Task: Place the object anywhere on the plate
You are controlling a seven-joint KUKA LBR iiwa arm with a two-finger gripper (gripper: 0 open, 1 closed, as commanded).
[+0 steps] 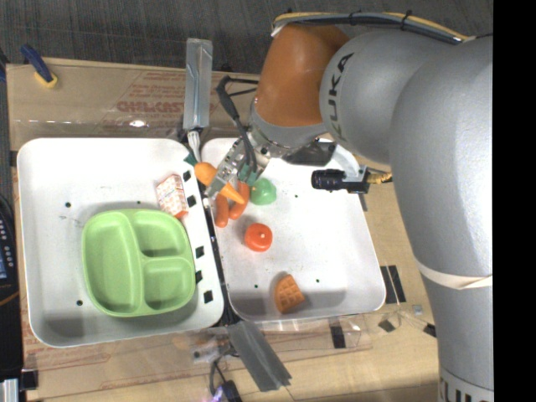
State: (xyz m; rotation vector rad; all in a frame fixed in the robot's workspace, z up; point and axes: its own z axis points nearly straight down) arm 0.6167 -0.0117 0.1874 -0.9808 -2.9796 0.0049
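Carrots (224, 204) under the gripper (237, 172), right bin's (352, 249) left edge.
Down over the orange pile goes the gripper, fingertips right at the carrots, but whether they are spread or clamped I cannot tell. A green round piece (264, 193) sits just beside, a red-orange cap (258, 238) near, a waffle-like piece (287, 292) further toward the front. Over in the left bin (50, 191), the green plate (139, 262) sits with a small red-and-white packet (172, 195) just beside it.
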